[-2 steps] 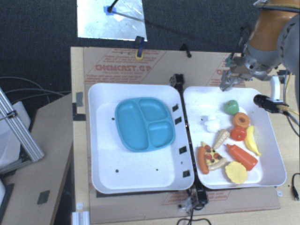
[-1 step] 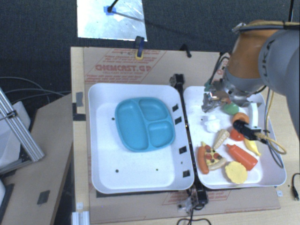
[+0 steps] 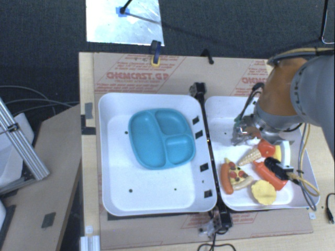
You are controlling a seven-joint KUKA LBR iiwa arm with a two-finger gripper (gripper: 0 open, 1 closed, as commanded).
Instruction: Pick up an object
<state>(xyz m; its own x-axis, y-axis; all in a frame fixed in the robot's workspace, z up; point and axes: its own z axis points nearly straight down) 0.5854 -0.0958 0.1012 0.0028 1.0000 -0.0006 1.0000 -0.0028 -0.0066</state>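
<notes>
Pincer over right bin, toy food (perhaps pizza) below

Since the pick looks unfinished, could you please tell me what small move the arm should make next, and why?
Probably a short shift toward the toy food, then down. The claw sits over bare floor of the right bin, and the ice-cream cone and hot dog lie just beside it.

You're looking at a turquoise-blue divided plastic plate in a shallow white left bin; a pale yellow lumpy toy, orange carrot-shaped toy and red toy sausage are showing in the white right bin.
</notes>
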